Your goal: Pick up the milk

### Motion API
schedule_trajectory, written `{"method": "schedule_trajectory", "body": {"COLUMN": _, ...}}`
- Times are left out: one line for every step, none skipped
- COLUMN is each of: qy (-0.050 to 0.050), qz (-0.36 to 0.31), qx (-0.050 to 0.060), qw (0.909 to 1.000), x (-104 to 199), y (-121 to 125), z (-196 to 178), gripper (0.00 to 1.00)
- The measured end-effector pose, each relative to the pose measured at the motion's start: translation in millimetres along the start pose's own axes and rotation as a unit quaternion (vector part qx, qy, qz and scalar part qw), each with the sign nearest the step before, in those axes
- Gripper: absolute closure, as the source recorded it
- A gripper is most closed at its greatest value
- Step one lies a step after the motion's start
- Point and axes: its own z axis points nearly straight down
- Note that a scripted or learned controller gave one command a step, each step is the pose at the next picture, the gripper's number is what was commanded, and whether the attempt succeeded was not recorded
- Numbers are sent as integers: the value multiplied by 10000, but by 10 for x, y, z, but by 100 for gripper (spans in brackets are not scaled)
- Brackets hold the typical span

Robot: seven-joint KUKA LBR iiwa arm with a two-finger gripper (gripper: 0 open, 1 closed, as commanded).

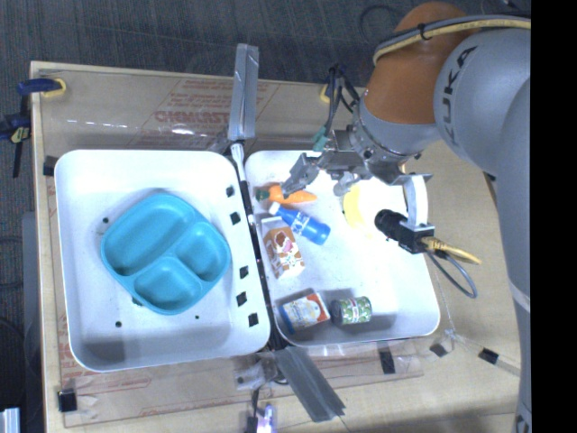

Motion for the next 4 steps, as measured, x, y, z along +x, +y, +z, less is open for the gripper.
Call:
{"method": "schedule_trajectory", "body": {"qy": -10, "qz": 236, "qx": -58, "qw": 9997, "x": -68, "y": 18, "z": 1276, "gripper": 0}}
{"method": "schedule_trajectory", "body": {"qy": -20, "qz": 127, "qx": -19, "qw": 9999, "x": -267, "y": -489, "z": 1754, "gripper": 0}}
{"method": "schedule_trajectory", "body": {"qy": -12, "qz": 83, "qx": -21, "qw": 10000, "x": -239, "y": -479, "z": 1658, "gripper": 100}}
{"method": "schedule_trajectory", "body": {"qy": 0, "qz": 180, "qx": -11, "qw": 9998, "x": 580, "y": -708, "z": 762, "gripper": 100}}
